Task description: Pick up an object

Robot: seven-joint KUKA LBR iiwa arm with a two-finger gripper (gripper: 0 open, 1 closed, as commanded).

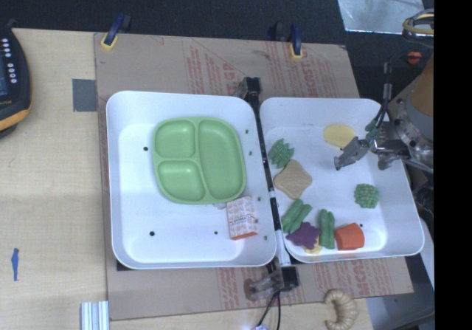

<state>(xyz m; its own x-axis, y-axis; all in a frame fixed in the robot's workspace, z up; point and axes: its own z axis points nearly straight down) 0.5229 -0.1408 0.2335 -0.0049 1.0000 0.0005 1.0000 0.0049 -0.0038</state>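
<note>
A tan bench [51,196] carries a cardboard sheet [221,63] with faint red print, unreadable, held by two clamps. Two white bins: the left bin [129,232] has one green tray [199,159] and one packet [242,218]; the right bin [398,236] holds about nine toy foods, including broccoli [366,195]. The gripper [367,153] hangs open, holding nothing, above that bin's right side.

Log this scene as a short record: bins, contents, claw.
left bin: light green divided plastic plate, small red-and-white packet
right bin: yellow disc, tan bread slice, green leafy pieces, round green broccoli, green pods, purple piece, orange block
claw: open, above right bin, holding nothing
</note>
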